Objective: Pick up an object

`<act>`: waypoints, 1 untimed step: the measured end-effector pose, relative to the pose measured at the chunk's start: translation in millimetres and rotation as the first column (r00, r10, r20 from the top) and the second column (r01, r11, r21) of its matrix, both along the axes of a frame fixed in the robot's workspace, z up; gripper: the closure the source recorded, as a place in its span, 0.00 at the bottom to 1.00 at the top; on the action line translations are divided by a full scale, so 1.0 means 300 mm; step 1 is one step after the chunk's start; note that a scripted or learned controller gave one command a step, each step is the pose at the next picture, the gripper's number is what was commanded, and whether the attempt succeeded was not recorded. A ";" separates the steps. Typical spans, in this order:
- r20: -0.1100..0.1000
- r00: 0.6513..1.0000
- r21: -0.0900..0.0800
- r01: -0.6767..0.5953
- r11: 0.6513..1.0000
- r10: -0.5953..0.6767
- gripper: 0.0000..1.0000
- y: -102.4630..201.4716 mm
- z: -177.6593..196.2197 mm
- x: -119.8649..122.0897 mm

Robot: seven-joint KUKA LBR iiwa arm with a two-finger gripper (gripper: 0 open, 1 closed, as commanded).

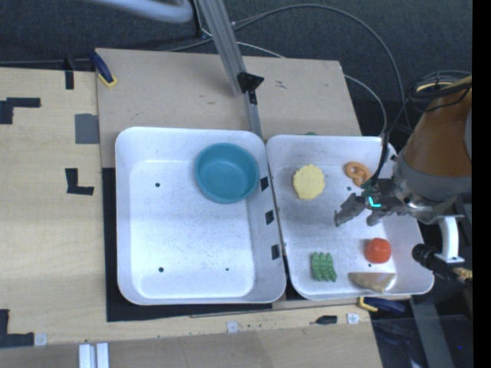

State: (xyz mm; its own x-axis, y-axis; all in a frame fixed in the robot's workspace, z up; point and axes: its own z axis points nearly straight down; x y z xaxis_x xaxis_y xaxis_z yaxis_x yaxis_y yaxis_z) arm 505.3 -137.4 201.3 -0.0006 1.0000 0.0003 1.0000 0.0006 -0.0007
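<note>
Two shallow white bins are sitting side by side on a bench, seen from above at a slant. The left bin (146, 236) is holding a blue bowl (226, 172) near its upper right corner. The right bin (307, 225) is holding several small things, and the grey arm (433, 159), with its orange band, is reaching in over this bin's right edge.

The gripper (354, 213) is hanging over the middle right of the right bin, its dark fingers spreading apart and pointing toward the left; nothing is lying between them, so it is carrying nothing.

The task names no single object, so any of these could be the one. Largest first: a round yellow piece (308, 182) is lying up and to the left of the gripper, near it but apart. A tan wedge (374, 281) is resting at the bin's lower edge, with its long axis running left to right. A red tomato-like ball (377, 250) is sitting below and slightly right of the gripper, just above the wedge. A green ridged piece (323, 267) is lying below and left, its long axis running up and down. A small orange ring (356, 172) is sitting just above the gripper, probably the nearest thing to it.

No brands, labels or readable writing are showing anywhere.
</note>
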 end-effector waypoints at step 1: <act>0.000 1.000 0.000 0.000 1.000 0.000 0.00 0.000 0.000 0.000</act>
